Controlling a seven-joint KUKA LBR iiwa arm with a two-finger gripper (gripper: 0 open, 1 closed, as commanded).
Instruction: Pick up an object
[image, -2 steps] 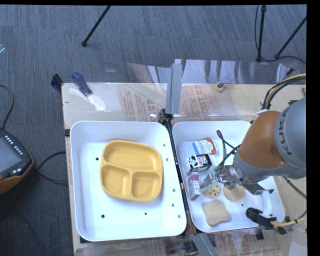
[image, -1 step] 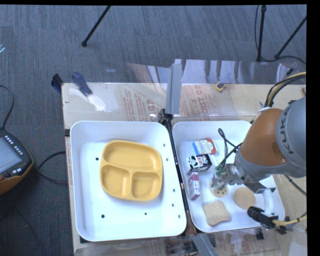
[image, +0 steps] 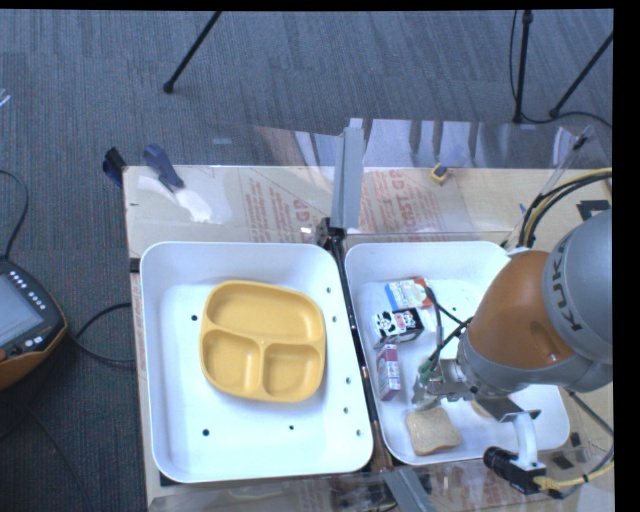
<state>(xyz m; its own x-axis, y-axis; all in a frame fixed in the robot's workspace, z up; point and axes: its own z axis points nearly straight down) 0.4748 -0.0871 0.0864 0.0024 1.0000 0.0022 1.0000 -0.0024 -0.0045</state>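
hovering low inside the right bin, the gripper sits at the end of the grey arm with its orange band, which reaches in from the right. whether the gripper is released or clenched cannot be told from this angle, and nothing is plainly seen between its tips. taking the gripper as the landmark: a slice of toast lies just below it on the bin floor, close to the bin's near rim. a small pink carton lies just to its left, standing lengthwise. a black-and-white patterned carton is above and left of it, and a blue, white and orange box lies a little farther up, near the bin's middle. none of these things is lifted; all rest on the bin floor. farther left of the gripper, across the divider between the bins, the left bin holds a yellow divided plate with three compartments, lying flat near its middle. well up and left of the gripper, on the tabletop behind the bins, lies a blue-handled tool beside a white smear.
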